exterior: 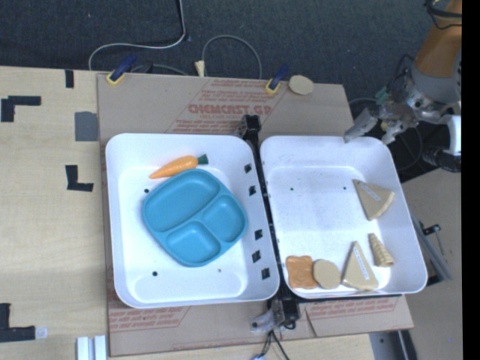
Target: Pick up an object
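Nothing is picked yet: the tool (371, 126) hangs spread wide and empty at the frame's upper right, over the right bin (330, 150) rim, with toy sandwich wedges (374, 199) lower right.

The arm (439, 47) is cut off by the right edge.

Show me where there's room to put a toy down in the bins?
Most room is in the right bin: its bare middle and left part, between the wedge and the bottom row starting at the cracker. In the left bin, the tray and carrot crowd the middle; a bare strip runs along the bottom.
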`<state>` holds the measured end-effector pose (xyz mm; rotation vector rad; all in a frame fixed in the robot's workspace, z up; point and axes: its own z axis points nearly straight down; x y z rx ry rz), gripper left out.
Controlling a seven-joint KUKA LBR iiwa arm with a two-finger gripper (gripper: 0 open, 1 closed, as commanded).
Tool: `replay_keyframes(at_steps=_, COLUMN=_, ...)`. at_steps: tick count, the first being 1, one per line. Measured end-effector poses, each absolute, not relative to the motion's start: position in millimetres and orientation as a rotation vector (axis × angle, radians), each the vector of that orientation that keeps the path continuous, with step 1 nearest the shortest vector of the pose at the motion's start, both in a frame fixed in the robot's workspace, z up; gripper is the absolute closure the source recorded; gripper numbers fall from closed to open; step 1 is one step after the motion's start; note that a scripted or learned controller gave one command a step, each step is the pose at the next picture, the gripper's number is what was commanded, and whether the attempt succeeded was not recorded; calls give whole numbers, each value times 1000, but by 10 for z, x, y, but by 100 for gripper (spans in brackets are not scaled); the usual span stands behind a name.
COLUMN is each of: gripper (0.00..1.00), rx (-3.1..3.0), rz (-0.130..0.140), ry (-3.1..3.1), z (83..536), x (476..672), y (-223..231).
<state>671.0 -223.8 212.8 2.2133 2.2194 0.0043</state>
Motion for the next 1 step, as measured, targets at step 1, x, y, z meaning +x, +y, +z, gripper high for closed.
replay_keyframes(at_steps=1, gripper=0, rx=2225, rz=-9, ry=2236, z=1133, x=6295, y=-1537)
